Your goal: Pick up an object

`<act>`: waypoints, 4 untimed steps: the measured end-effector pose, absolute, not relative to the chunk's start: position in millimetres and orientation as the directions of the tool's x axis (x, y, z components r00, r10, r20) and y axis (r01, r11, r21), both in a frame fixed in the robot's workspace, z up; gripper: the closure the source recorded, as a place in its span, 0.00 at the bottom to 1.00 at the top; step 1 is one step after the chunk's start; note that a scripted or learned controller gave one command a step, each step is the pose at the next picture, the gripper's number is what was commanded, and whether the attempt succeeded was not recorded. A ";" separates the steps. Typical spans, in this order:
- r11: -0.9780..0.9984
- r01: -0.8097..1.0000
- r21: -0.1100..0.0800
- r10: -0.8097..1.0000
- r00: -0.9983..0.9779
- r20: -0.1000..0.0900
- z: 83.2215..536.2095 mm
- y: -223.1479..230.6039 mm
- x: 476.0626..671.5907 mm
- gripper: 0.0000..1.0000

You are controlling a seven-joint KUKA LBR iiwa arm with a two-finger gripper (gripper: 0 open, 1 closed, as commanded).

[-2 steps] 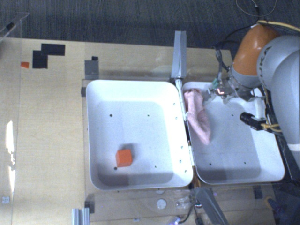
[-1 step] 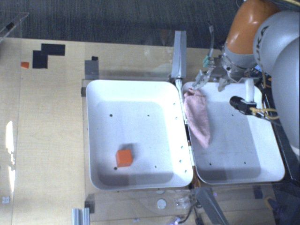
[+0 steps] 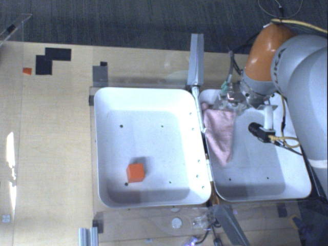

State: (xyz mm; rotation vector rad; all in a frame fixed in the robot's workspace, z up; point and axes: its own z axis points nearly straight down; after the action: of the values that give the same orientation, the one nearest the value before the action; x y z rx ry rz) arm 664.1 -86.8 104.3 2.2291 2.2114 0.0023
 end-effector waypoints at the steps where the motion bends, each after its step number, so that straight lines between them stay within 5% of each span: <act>1: 0.088 0.996 0.012 0.996 -0.088 -0.002 89.6 -104.7 626.6 0.00; 2: 0.090 0.996 0.023 0.996 -0.090 -0.002 103.4 -102.7 630.3 1.00; 3: 0.090 0.996 0.022 0.996 -0.090 -0.002 103.4 -102.8 630.2 0.00; 4: 0.216 0.976 0.014 0.976 -0.216 -0.007 91.0 -171.2 589.0 0.00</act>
State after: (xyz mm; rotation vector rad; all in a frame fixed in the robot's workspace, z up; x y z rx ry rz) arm 589.0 -171.2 91.0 1.9573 2.4388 0.0102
